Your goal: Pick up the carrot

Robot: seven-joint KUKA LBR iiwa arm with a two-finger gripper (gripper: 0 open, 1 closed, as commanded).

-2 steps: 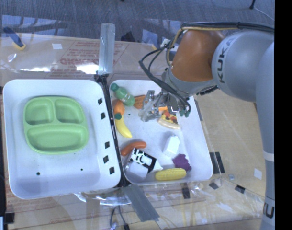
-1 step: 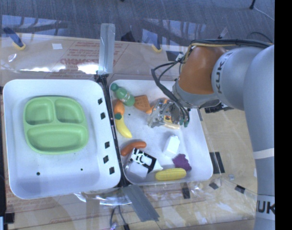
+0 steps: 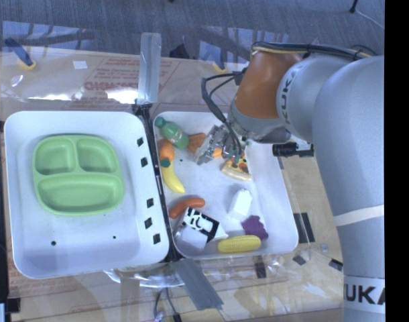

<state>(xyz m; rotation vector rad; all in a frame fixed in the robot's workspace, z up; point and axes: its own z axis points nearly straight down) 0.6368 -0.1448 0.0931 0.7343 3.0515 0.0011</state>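
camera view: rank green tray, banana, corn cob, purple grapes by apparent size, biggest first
1. Green tray, by far the largest.
2. Corn cob and banana: similar length, too close to rank.
3. Purple grapes, smallest.

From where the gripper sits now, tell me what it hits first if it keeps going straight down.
Probably the orange carrot piece just under the gripper, with the right bin floor beneath; depth is hard to judge from this slant.

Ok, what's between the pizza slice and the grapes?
A white block lies between the pizza slice and grapes, in the camera view.
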